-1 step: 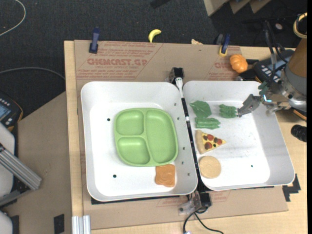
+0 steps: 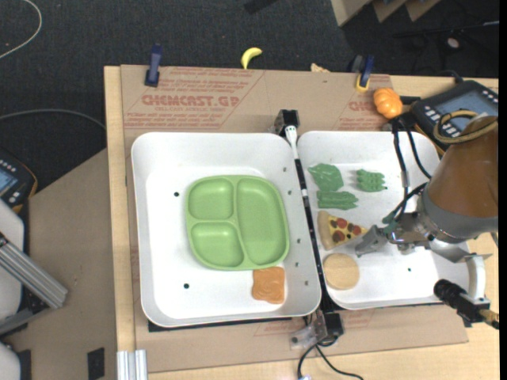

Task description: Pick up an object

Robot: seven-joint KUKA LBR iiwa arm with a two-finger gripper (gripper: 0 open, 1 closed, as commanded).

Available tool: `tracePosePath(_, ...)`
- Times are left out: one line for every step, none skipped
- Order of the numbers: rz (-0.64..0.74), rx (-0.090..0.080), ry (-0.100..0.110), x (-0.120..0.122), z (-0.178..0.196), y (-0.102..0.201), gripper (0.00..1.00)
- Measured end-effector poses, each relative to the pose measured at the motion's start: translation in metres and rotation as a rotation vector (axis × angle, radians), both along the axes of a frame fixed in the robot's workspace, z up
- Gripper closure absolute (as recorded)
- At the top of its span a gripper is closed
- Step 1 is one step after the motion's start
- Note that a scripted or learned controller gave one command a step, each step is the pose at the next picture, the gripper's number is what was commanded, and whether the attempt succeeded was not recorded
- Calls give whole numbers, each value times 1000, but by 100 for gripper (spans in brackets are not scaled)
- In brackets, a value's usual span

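Grey gripper [image 2: 371, 244] is seen low in the right bin [image 2: 412, 291], tips just beside the pizza slice [image 2: 341, 229]; its opening cannot be told, and nothing is seen held. Likely risk: the flat slice gets shoved toward the tan disc [image 2: 341, 271] instead of pinched, or both get caught. Slice's long axis runs roughly left-right, wide crust toward the divider, tip toward the gripper.
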State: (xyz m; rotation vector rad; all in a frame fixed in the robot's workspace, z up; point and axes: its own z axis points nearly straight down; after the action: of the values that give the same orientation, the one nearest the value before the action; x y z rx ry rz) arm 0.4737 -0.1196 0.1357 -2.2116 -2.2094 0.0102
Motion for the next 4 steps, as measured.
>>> tracePosePath(1, -13, -36, 10, 234, -29, 0)
tracePosePath(5, -11, -39, 6, 410, 3, 0)
tracePosePath(13, -4, 0, 5, 267, 114, 0)
tracePosePath(2, -7, -21, 7, 286, 107, 100)
